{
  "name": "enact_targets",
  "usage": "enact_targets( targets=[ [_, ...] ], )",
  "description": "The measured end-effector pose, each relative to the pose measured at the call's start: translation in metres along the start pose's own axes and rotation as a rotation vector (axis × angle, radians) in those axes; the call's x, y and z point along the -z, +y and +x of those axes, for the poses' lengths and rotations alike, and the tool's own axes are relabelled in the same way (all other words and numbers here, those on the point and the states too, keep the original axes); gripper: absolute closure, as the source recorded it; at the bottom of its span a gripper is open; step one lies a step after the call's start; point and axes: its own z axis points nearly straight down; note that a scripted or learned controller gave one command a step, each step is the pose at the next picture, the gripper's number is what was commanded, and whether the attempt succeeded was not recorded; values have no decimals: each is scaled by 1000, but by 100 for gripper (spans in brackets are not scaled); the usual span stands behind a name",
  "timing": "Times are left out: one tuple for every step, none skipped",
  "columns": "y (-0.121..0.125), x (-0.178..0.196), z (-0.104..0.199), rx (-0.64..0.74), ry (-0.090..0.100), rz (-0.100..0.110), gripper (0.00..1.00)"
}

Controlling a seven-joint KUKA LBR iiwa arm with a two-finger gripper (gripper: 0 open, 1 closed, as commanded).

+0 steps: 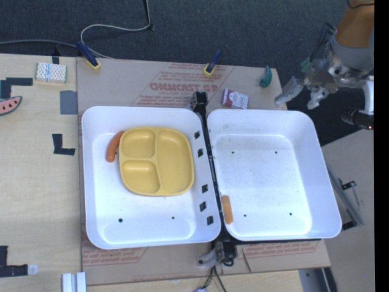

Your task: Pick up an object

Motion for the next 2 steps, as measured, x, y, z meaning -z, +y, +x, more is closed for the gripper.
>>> enact_targets(
  targets=[
    [5, -97, 68, 2, 2, 2, 0],
    [4, -176, 88, 0, 1, 3, 0]
  ],
)
